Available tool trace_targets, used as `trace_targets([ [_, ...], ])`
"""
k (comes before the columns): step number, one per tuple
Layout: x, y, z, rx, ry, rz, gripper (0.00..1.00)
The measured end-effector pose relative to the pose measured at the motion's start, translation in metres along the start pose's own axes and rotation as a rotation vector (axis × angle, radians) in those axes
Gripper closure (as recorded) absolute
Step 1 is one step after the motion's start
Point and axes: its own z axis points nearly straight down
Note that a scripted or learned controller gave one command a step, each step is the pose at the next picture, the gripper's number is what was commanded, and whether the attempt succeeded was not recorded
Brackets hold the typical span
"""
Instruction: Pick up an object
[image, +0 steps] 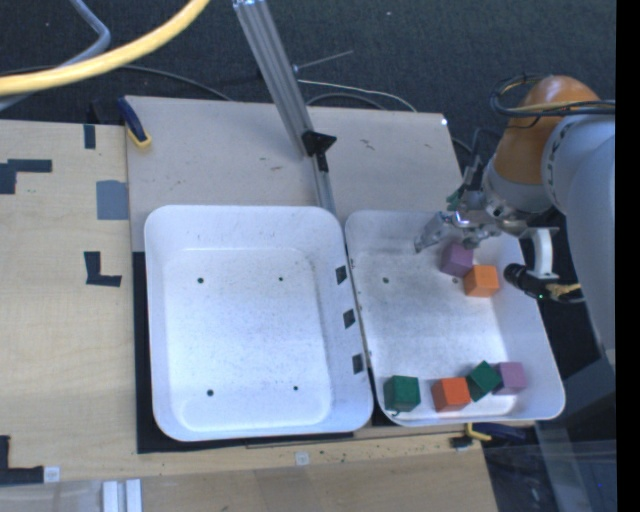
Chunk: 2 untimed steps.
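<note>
My gripper (455, 230) hangs over the far part of the right bin (400, 310), at the end of the grey arm with its orange band (530, 130). Directly beneath it, toward the camera, sits a purple cube (457, 260), with an orange cube (481, 281) touching its right side. Whether the purple cube touches the gripper cannot be made out. Along the bin's near edge lie a green cube (402, 391), another orange cube (450, 393), a dark green cube (485, 379) and a pale purple cube (512, 376).
The left bin (240, 320) stands beside the right one, their rims meeting at the middle. A slanted metal rail (285, 90) runs down to the bins' far edge. Cables and a yellow hose (120, 50) lie beyond the bench.
</note>
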Motion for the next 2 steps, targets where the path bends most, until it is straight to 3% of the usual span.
trace_targets([
  [1,-0.008,-0.014,0.005,-0.006,-0.006,0.001,0.0],
  [2,0.014,-0.009,-0.053,0.011,0.003,0.001,0.0],
])
